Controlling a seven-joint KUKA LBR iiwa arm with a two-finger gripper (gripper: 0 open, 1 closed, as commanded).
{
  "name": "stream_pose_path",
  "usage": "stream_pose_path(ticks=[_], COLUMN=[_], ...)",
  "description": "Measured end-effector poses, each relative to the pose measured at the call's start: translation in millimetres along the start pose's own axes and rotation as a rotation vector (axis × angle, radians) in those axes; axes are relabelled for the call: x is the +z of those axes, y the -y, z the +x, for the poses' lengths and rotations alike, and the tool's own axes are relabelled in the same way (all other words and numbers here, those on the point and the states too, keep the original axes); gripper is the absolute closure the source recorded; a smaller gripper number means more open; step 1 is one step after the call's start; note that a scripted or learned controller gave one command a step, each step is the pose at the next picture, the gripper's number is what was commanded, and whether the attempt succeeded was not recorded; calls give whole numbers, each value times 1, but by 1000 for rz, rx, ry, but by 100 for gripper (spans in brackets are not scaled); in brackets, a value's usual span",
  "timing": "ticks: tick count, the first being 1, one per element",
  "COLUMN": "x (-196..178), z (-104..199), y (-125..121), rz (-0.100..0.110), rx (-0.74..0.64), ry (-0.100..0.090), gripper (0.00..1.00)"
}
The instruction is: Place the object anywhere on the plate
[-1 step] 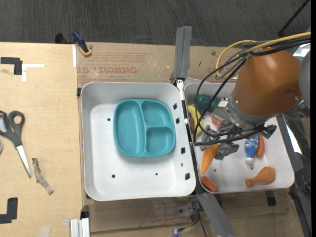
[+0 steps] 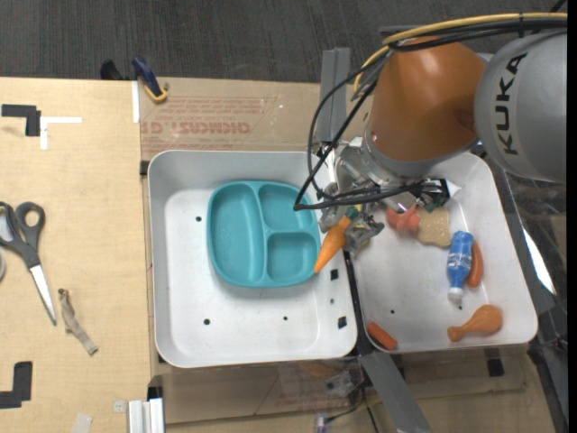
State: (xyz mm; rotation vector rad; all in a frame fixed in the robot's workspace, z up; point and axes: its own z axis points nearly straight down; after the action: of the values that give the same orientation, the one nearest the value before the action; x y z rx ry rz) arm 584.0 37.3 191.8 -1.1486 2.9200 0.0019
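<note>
The gripper (image 2: 350, 225) looks pinched on the top end of a toy carrot (image 2: 330, 244) dangling over the teal plate's (image 2: 248, 233) right rim, so letting go here could tip it off into the bin (image 2: 261, 332).
</note>
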Motion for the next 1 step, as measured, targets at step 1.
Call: stream_pose_path(ticks=[1], x=[-2], z=[-51], y=[54], rz=[1], rx=[-275], ry=[2], gripper=[100])
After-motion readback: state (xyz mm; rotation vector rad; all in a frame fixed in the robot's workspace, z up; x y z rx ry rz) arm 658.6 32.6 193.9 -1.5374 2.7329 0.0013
